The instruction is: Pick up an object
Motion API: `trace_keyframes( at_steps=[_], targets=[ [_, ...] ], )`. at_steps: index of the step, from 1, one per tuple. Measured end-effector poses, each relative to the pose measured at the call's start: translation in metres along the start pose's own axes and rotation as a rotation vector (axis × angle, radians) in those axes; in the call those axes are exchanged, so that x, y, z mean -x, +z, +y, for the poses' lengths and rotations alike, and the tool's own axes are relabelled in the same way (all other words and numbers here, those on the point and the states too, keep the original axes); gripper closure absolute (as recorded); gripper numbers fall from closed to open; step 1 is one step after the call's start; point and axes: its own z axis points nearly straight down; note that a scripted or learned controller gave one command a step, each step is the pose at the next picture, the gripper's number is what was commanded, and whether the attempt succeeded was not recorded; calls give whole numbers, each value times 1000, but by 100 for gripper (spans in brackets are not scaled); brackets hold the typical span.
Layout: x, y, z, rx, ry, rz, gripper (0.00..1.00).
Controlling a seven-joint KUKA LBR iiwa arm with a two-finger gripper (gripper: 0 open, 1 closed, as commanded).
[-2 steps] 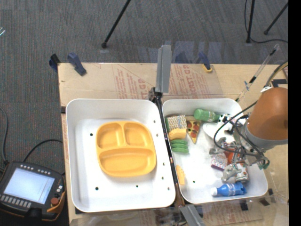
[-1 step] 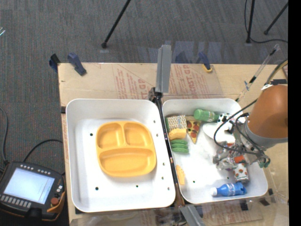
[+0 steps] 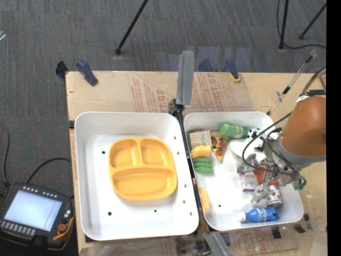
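Nearest the camera, a handheld control pendant (image 3: 33, 213) with a pale screen is seen at lower left, off the counter (image 3: 133, 89), which is topped with printed cardboard. In the right bin (image 3: 213, 217), a blue-and-white plastic bottle (image 3: 259, 215) lies on its side near the front wall. Just behind it, a cluster of small items is crowded beneath the gripper (image 3: 265, 185): a red-and-white packet (image 3: 248, 181) and a small can-like object (image 3: 274, 199), whose outlines are hard to separate. Whether the fingers are apart or together cannot be told, as cables and clutter mask them. The arm (image 3: 305, 128) is posed steeply downward from the right, its orange band rounded and glossy. The left bin (image 3: 85, 143) carries a yellow three-compartment plate (image 3: 143, 168), smooth and moulded. Farther back in the right bin are green pea pods (image 3: 203, 166), a yellow block (image 3: 201, 152), a pizza slice (image 3: 218, 146) and a green bottle (image 3: 233, 130) lying flat.
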Motion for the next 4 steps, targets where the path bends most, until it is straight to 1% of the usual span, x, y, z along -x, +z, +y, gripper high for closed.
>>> trace_keyframes(
  at_steps=[1,2,3,4],
  targets=[
    [-18,5,3,-6,90,-13,0],
    [-3,9,1,-3,75,-1,0],
    [-27,1,12,-14,88,-29,0],
    [-8,9,11,-3,156,0,0]
  ],
)
